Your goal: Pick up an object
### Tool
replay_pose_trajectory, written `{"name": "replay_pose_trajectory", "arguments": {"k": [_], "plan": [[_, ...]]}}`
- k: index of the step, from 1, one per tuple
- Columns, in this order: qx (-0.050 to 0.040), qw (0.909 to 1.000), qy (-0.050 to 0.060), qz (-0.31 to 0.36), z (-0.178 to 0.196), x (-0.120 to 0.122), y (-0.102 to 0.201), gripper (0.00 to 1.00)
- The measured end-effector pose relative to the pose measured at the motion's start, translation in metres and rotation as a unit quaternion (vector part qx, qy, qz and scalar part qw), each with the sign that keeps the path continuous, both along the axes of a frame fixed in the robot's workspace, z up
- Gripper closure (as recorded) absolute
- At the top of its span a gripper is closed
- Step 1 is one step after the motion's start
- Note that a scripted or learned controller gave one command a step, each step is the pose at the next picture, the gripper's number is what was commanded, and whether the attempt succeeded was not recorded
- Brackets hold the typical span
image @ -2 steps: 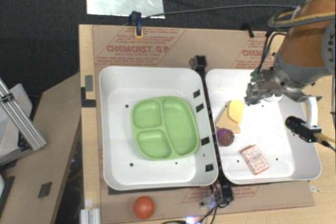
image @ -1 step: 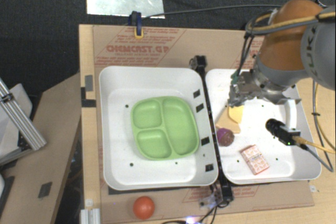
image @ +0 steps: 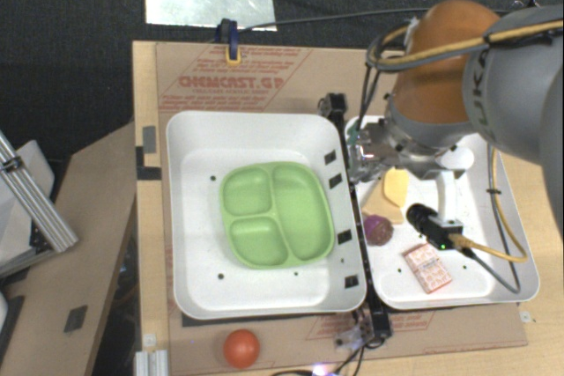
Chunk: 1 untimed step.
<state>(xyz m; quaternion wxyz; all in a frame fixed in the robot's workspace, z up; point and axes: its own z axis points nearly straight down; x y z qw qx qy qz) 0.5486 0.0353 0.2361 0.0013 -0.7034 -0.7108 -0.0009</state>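
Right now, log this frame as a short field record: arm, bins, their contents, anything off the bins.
arm: over right bin, reaching in from the right
gripper: near right bin's left wall, finger state not readable
left bin: green divided tray
right bin: yellow block, purple object, red-patterned card
off the bins: orange ball on board in front of left bin

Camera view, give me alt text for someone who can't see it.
A grey robot arm reaches in from the right over the right white bin, which holds a yellow block, a purple ball and a small red-and-white packet. The left white bin holds a green divided tray; an orange ball lies outside it.
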Motion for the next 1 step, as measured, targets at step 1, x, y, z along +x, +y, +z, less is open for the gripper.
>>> {"name": "replay_pose_trajectory", "arguments": {"k": [1], "plan": [[-0.0004, 1.0000, 0.001, -0.001, -0.0041, -0.0246, 0.0455, 1.00]]}}
